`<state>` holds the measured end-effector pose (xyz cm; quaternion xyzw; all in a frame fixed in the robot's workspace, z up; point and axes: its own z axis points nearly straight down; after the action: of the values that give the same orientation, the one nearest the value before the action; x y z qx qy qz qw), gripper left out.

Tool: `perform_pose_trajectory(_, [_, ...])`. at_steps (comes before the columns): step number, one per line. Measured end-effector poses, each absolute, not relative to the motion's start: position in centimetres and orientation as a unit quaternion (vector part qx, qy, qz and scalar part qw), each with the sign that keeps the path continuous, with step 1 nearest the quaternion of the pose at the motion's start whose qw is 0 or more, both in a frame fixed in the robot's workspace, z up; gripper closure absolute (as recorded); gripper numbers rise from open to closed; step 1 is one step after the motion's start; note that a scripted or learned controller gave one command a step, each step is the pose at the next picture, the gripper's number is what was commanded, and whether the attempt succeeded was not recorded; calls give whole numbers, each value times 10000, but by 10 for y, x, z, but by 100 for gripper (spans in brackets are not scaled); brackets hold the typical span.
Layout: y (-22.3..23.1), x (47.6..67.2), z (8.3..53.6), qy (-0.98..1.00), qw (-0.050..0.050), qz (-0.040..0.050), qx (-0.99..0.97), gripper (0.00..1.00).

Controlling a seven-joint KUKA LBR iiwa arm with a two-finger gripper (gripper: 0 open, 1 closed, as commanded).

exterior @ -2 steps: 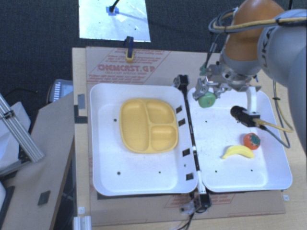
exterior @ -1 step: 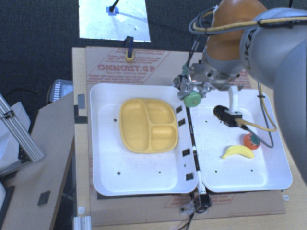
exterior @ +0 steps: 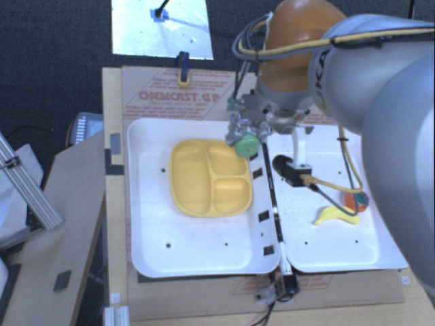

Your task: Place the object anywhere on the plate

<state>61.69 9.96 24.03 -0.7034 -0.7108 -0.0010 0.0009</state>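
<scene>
Dark carpeted floor [exterior: 41,46], shiny metal sheet [exterior: 161,17] lying on it; wooden bench [exterior: 75,202], aluminium rail [exterior: 27,189] at left

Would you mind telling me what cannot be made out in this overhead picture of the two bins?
- Gripper, camera view: the wrist hides its fingers, so whether it grips the green object is unclear.
- Green object: too small and blurred to identify; whether it touches the yellow plate cannot be judged.
- Right bin: its far right is covered by the arm.
- Orange item beside the banana: too small to name.
</scene>
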Motion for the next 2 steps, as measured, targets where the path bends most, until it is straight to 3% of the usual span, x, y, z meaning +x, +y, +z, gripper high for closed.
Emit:
perform_pose_trajectory(1, [156,612,231,-7105,5,-12,-7037,100])
perform_pose_trajectory(2, [148,617,214,-7073,-2,4,-7070,100])
